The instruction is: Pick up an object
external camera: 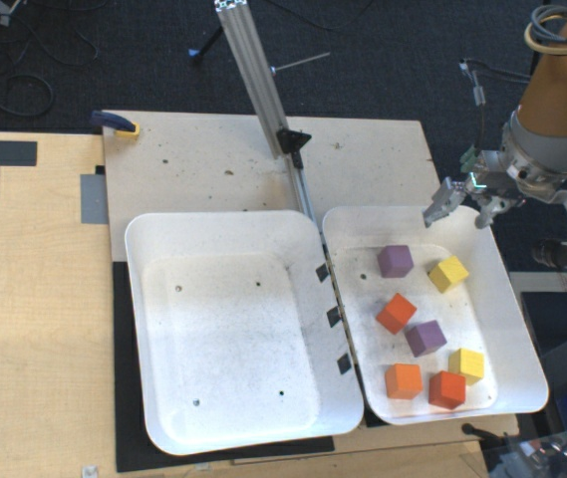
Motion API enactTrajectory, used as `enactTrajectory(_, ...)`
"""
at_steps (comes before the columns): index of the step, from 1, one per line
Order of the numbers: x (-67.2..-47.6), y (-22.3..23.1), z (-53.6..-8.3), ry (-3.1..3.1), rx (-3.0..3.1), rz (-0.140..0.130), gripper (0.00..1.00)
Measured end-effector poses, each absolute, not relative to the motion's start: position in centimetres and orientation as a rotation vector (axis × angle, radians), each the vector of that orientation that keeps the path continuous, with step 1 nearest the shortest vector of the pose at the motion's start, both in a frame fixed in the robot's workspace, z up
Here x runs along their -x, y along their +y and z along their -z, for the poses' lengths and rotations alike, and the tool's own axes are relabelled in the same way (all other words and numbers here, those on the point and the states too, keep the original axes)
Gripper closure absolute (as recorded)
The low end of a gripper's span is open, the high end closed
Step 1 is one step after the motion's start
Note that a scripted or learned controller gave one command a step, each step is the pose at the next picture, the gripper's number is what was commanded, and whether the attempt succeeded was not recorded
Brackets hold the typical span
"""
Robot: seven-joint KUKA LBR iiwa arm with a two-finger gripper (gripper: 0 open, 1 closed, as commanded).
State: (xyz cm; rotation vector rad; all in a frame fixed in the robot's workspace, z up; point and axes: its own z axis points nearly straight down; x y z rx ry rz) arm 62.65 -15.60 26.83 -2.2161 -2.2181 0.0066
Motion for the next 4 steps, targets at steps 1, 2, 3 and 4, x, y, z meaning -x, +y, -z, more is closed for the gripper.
enactTrajectory(1, -62.7, -15.6, -27.1, -2.223, 2.217, -0.003, 0.00)
enactTrajectory(2, -63.1, -14.9, -22.4, -2.222, 2.212, -0.006, 0.00)
enactTrajectory(3, -62.5, -14.6, -16.0, -2.216, 2.215, -0.009, 0.00)
enactTrajectory(4, -62.7, -13.9, -11.2, -2.217, 2.215, -0.007, 0.00)
